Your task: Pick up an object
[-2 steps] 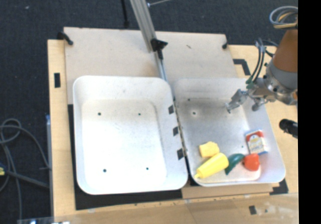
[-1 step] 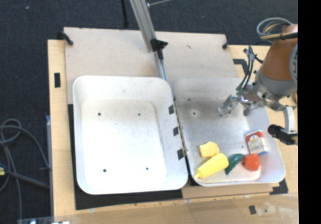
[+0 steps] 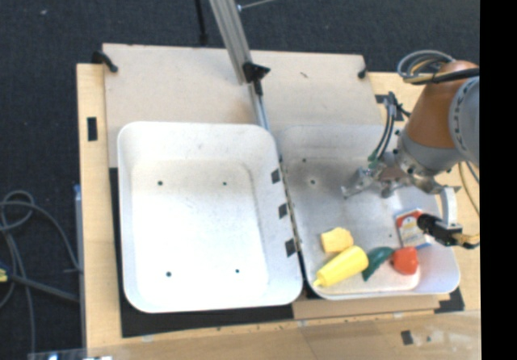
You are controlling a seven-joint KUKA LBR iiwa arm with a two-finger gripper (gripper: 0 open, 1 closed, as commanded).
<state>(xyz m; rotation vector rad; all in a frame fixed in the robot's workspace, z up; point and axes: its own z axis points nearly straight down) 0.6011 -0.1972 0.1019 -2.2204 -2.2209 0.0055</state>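
In the right bin [image 3: 323,158] several small objects lie near the front edge. A yellow block [image 3: 336,239] sits just behind a longer yellow piece [image 3: 340,266]. To their right lie a dark green piece [image 3: 376,260] and a red ball-like object [image 3: 405,261], with a small red and white box [image 3: 409,225] behind them. My gripper [image 3: 356,184] hangs low over the middle of the right bin, behind and slightly right of the yellow block. It is apart from all the objects, and I see nothing in it.
The left bin [image 3: 202,213] stands beside the right one, their rims meeting at the centre. A slanted metal post [image 3: 230,23] rises from behind the bins. The grey arm with its orange band [image 3: 432,116] and cables crosses the right bin's far right side.
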